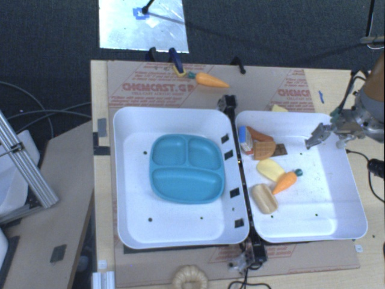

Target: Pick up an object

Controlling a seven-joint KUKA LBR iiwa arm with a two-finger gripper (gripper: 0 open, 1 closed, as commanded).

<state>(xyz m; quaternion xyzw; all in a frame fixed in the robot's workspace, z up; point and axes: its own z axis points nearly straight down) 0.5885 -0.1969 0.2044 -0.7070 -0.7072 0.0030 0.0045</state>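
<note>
Leftward sits the blue plate [185,167] in its bin [129,161]; right of it the toy carrot [285,182] lies among small foods—best approached squarely from above—while the gripper [322,134] hovers beyond, jaws apparently parted, empty.

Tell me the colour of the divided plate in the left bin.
Light blue; the plate shows best in the camera view.

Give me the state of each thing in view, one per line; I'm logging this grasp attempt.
End effector: above the right bin's upper right part, nothing seen held.
Blue divided plate: flat in the left bin.
Toy carrot: lying slantwise in the right bin.
Second toy carrot: lying on the board behind the bins.
Yellow piece: lying in the right bin, beside the carrot.
Tan piece: lying near the divider.
</note>
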